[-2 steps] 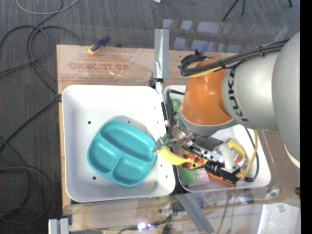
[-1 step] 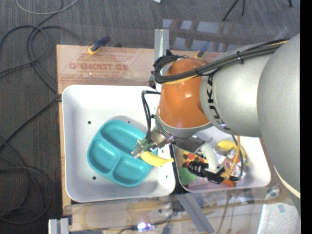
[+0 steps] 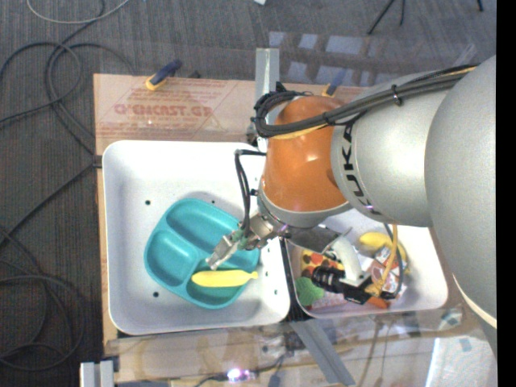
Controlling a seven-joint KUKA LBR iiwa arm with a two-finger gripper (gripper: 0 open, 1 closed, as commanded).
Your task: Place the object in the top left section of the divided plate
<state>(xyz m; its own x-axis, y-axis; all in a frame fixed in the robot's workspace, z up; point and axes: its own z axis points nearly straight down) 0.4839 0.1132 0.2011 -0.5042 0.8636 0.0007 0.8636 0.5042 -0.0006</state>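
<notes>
A teal divided plate (image 3: 179, 244) lies in the left white bin (image 3: 137, 176). A yellow banana-shaped object (image 3: 223, 278) rests in the plate's lower right section, near the rim. My gripper (image 3: 228, 251) hangs just above that object, over the plate's right side, its metal fingers (image 3: 218, 255) pointing down and left. The fingers look spread with nothing between them. The arm's orange band and grey body cover the divide between the bins.
The right bin (image 3: 431, 297) holds several small toys, among them a yellow piece (image 3: 372, 239), a black piece (image 3: 334, 280) and a green one (image 3: 313, 293). Cardboard (image 3: 161, 111) lies behind the left bin. Cables run over the floor at the left.
</notes>
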